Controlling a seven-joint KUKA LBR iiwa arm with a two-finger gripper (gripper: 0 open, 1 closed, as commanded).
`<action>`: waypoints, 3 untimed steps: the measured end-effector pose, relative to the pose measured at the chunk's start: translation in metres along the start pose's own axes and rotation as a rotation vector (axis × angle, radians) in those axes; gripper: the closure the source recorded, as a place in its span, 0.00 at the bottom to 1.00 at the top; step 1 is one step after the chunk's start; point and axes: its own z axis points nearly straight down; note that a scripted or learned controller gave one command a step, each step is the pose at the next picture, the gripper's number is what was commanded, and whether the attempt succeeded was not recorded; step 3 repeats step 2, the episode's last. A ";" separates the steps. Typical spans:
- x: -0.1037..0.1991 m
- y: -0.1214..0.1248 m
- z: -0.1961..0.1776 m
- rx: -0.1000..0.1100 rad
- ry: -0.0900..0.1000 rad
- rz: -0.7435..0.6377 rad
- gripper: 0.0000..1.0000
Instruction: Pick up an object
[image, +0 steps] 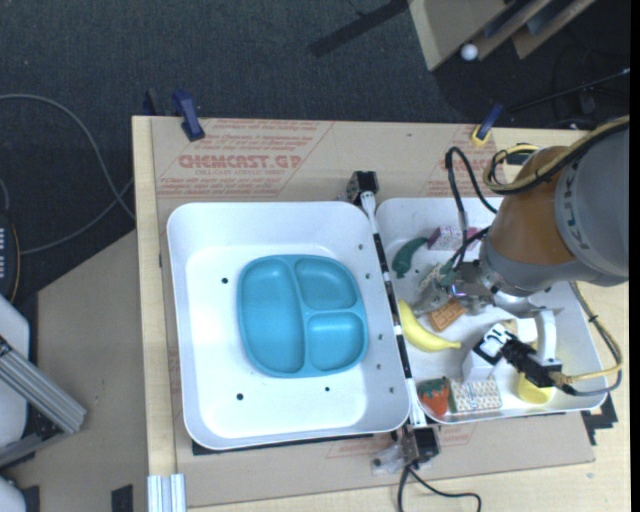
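Reach phase, by the look of it: arm (560, 215) in from the right, wrist low over the right bin (590, 330), no lift begun. Jaws (455, 288) buried in the clutter at the bin's middle; state not readable from this angle, can't tell whether anything is gripped.

Candidate objects all in the right bin. Banana (425, 333) along the left wall, just beside the divider, closest clean target and lying free. Small orange piece (447, 316) just above it, near touching. Green item (403, 257) toward the back-left corner. Red-and-green thing (433, 395) plus a white mesh-patterned block (477, 395) at the front edge. Yellow object (533, 392) front-right, partly under cabling.

Next move likely: confirm closure on one item, then straight vertical lift. Needs a single object isolated, since items sit tight together.

In the way: black-and-white connector (497, 345) and loose cables trailing off the wrist into the bin, snag risk. Bin wall limits sideways approach to the banana.

Left bin (200, 240) holds just a blue divided plate (300, 313), well apart, not relevant. Desk (250, 160) bare cardboard behind.
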 end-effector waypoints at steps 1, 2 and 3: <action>0.001 0.000 -0.010 -0.001 0.000 0.000 1.00; 0.055 -0.016 -0.119 -0.001 0.001 -0.002 1.00; 0.055 -0.016 -0.119 -0.001 0.001 -0.002 1.00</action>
